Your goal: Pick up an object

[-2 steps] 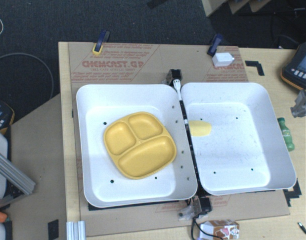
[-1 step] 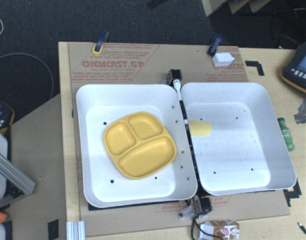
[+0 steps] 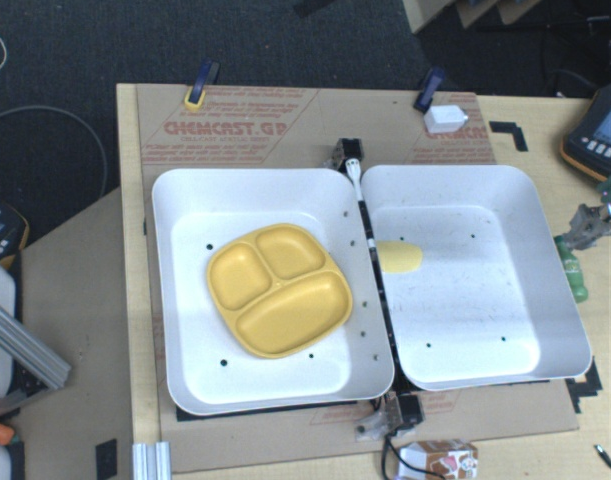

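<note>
A yellow divided plate with three compartments lies flat in the left bin. A small pale yellow lump rests in the right bin, close against its left wall. At the view's right edge, just outside the right bin's rim, a grey piece of my gripper shows. A slim green object sits directly below it along the rim. I cannot tell whether the two touch.
Both bins sit on a cardboard sheet on the bench. Clamps and a white block stand at the back edge. Cables and a connector run between the bins. A small brown packet lies at the front.
</note>
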Controlling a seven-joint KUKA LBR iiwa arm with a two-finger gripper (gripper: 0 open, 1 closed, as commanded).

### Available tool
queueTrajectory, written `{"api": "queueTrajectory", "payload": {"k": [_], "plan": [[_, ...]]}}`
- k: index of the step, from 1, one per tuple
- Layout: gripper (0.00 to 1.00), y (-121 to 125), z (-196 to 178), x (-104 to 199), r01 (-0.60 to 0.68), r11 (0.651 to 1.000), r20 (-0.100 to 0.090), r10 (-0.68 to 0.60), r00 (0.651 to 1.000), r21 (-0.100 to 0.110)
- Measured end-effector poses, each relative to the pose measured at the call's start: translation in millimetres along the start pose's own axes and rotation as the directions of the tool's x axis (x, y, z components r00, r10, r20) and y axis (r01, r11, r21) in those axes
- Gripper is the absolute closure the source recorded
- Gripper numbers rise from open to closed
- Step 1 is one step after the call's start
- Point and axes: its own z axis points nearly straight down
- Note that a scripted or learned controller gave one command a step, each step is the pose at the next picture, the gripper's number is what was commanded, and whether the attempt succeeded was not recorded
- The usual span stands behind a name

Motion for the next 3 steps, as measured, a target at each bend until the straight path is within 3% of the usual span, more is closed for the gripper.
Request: {"api": "queueTrajectory", "payload": {"k": [1, 2, 3], "plan": [[1.00, 22, -61, 157, 0.018, 1.000, -0.002, -0.018, 1.000, -0.015], [1.00, 16, -29, 288, 0.015, 1.000, -0.003, -0.015, 1.000, 0.001], [1.00, 17, -41, 279, 0.001, 1.000, 0.002, -0.001, 1.000, -0.005]]}}
